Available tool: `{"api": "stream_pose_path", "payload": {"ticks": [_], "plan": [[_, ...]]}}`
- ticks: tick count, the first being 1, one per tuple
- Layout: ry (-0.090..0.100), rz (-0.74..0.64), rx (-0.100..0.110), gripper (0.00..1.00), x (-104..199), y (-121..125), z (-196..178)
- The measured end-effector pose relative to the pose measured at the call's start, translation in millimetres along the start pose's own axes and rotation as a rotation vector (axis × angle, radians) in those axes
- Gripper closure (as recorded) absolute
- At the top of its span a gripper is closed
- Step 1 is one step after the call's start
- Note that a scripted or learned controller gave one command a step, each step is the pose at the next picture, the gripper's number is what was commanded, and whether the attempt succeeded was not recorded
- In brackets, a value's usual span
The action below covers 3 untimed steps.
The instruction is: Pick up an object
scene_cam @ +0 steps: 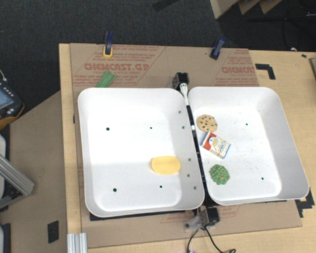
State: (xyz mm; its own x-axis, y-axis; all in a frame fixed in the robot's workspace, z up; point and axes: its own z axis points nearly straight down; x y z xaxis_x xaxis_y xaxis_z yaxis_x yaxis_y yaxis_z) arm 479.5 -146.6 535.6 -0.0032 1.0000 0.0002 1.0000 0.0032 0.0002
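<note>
A flat yellow oval piece (165, 165) lies in the left bin (95, 141), toward its front right. In the right bin (274, 141), close to its left wall, rest three things in a row: a round tan cookie (206, 123) farthest back, a small red, white and blue box (216, 145) in the middle, and a green bumpy clump (219, 174) nearest the front.
Both bins sit on a brown cardboard sheet (147, 62) held by two blue clamps (108, 44) at the back edge. A green strip (105, 79) lies on the cardboard behind the left bin. A black bracket (180, 80) stands between the bins at the back.
</note>
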Motion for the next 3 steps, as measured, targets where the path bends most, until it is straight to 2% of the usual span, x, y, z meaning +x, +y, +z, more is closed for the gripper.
{"api": "stream_pose_path", "payload": {"ticks": [3], "plan": [[0.001, 0.0, 0.002, 0.0, 85, 0, 0]]}}
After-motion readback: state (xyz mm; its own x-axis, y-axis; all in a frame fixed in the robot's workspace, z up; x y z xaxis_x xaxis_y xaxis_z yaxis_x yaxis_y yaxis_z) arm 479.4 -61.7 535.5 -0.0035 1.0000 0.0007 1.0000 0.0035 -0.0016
